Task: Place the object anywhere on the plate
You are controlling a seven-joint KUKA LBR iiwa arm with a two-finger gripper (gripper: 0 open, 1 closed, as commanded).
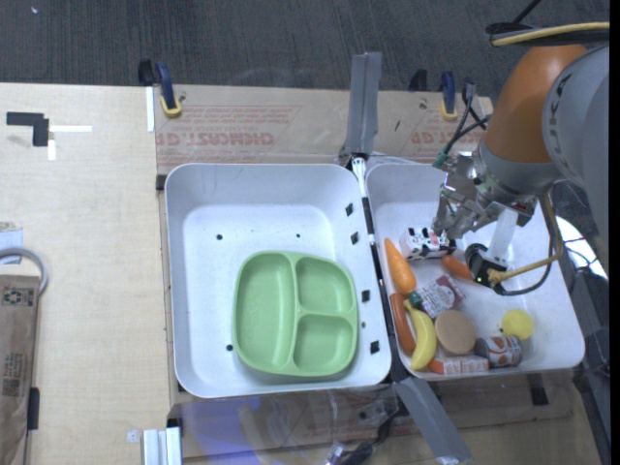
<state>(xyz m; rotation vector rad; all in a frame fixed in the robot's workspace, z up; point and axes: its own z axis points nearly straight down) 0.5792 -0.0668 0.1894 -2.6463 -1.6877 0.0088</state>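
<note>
Two shallow white bins are seen side by side on the bench; the left bin (pixel 194 289) holds a pale green plastic plate (pixel 295 313) with three compartments, which lies flat toward the near right part of that bin with nothing on it; the right bin (pixel 562 342) holds a cluster of small toy foods along its left and near sides. A long orange carrot (pixel 398 265) is laid against the left wall; a yellow banana (pixel 421 337) is curved just below it, touching a round tan disc (pixel 455 332); a small yellow ball (pixel 517 323) is set apart to the right, above a small brown and white can (pixel 504 352). A small black and white toy (pixel 424 242) lies just beside the carrot's upper end. The grey arm's gripper (pixel 453 223) is lowered over that toy, close to or touching it; whether anything is grasped cannot be told.
</note>
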